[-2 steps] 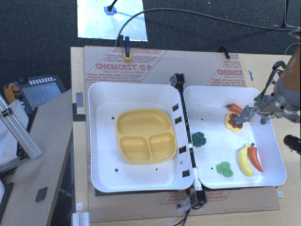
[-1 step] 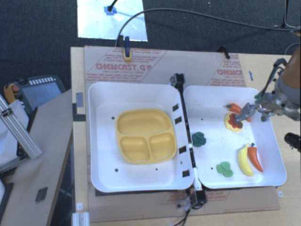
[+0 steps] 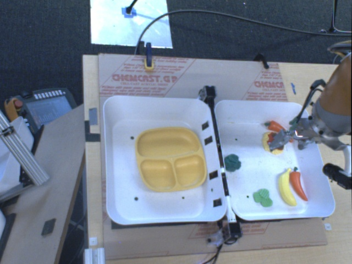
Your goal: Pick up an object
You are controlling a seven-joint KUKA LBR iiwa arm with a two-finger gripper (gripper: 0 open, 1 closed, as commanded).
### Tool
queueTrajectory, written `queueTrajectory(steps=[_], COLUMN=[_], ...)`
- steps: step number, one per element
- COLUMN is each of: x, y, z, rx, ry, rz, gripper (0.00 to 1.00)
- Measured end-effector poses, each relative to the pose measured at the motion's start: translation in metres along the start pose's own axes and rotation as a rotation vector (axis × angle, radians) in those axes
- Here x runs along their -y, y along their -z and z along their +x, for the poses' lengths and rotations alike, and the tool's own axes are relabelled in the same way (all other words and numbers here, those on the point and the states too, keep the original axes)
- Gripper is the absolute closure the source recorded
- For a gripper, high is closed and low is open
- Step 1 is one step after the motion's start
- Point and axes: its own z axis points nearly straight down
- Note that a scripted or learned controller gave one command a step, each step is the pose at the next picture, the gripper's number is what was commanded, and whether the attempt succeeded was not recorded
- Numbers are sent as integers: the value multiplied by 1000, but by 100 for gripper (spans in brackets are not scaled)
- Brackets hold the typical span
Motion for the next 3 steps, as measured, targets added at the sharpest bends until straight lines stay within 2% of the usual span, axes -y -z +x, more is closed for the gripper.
queueTrajectory(steps=[2, 3], x=[4, 3], y=[-90, -77], z=[2, 1], rx=[0, 1], ry=[0, 0], rz=[0, -4], gripper=[0, 100])
